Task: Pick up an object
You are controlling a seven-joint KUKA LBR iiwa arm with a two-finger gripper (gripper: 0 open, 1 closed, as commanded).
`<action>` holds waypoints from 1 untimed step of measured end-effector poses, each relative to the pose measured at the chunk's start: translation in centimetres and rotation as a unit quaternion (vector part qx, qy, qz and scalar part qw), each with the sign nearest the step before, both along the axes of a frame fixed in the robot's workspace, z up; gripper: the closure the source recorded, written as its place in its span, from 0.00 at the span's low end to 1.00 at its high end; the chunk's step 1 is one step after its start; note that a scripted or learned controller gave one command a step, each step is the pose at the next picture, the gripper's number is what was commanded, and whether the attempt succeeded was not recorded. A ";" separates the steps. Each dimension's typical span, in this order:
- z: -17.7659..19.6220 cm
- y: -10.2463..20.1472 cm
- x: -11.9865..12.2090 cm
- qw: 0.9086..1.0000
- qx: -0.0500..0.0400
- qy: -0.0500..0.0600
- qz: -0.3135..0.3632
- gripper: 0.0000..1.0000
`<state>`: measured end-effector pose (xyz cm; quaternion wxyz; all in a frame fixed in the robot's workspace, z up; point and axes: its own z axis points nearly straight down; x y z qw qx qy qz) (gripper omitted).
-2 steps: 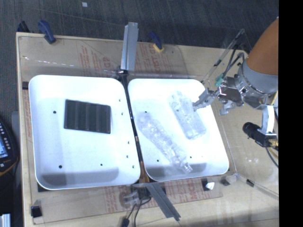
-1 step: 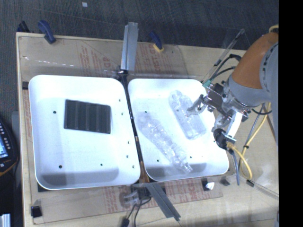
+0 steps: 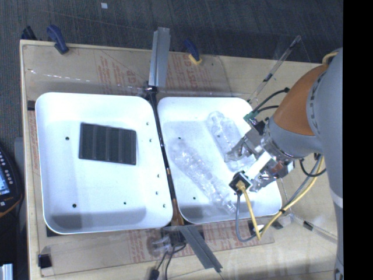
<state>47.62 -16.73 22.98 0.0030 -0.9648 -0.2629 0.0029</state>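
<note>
- A pale wooden bench (image 3: 87, 69) on dark carpet bore two shallow white bins.
- The left bin (image 3: 52, 156) held a dark ribbed rectangular pad (image 3: 108, 143).
- Two clear crinkled plastic bottles (image 3: 195, 168) lay in the right bin (image 3: 180, 115).
- The two-finger gripper (image 3: 247, 165) hung at centre right over the bin's edge — its grip could not be judged.
</note>
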 end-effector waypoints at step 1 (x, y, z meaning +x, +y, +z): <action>0.0 0.0 0.0 1.000 0.000 0.000 0.000 0.00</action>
